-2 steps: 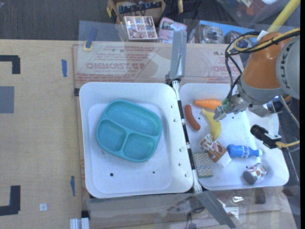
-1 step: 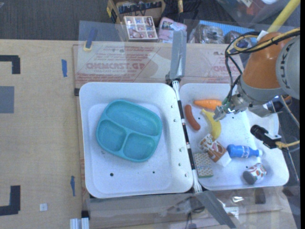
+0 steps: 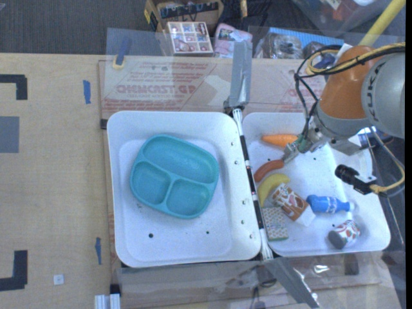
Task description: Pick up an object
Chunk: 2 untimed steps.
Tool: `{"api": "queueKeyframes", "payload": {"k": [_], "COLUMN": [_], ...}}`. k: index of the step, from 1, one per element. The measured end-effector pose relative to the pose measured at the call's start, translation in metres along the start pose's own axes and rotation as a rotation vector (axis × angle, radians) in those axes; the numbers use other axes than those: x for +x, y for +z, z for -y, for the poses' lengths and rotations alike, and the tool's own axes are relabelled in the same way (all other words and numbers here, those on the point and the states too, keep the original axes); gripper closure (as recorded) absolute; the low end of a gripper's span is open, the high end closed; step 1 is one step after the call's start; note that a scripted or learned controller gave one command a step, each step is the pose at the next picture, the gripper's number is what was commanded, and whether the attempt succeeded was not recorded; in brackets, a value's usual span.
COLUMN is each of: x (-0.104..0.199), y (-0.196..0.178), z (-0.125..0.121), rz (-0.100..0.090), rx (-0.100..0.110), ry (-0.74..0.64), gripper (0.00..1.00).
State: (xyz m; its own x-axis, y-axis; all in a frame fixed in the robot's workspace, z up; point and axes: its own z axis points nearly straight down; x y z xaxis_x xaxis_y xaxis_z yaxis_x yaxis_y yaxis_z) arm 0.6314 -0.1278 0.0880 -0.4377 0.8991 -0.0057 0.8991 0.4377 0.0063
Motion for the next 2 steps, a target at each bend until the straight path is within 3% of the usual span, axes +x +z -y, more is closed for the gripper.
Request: {"api": "queueKeyframes", "payload": {"k": [1, 2], "x": [-0.0085, -0.0081], "y": [0.0015, 0.0014], "z": [-0.0253, -0.0286], "rz": [-0.024, -0.016], "rx": [0.055, 0.038], "ry": [0.003, 0.003], "gripper": [0.00, 0.00]}}
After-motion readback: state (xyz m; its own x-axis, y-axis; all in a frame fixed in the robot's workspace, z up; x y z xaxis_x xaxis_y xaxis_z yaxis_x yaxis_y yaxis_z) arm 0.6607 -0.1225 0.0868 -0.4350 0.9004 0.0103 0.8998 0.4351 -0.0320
